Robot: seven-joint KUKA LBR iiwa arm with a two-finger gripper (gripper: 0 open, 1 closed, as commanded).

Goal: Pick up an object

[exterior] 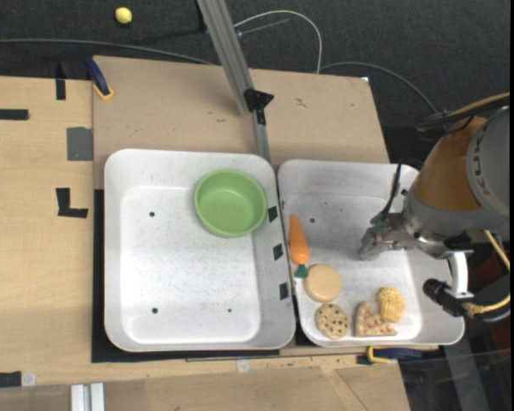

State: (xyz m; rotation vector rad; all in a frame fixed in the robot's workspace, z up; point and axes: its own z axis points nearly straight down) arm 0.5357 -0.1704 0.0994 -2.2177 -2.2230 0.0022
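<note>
Camera view: my pincer (375, 245), grip state unclear, hovers right-center; I'd descend squarely over the bun (323, 282).

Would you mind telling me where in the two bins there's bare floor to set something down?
The left bin is widest open: everything below and left of the green bowl. In the right bin, the upper strip above the carrot is bare. Its lower edge is crowded: bun, cookie, pizza slice, corn, with the tool above.
</note>
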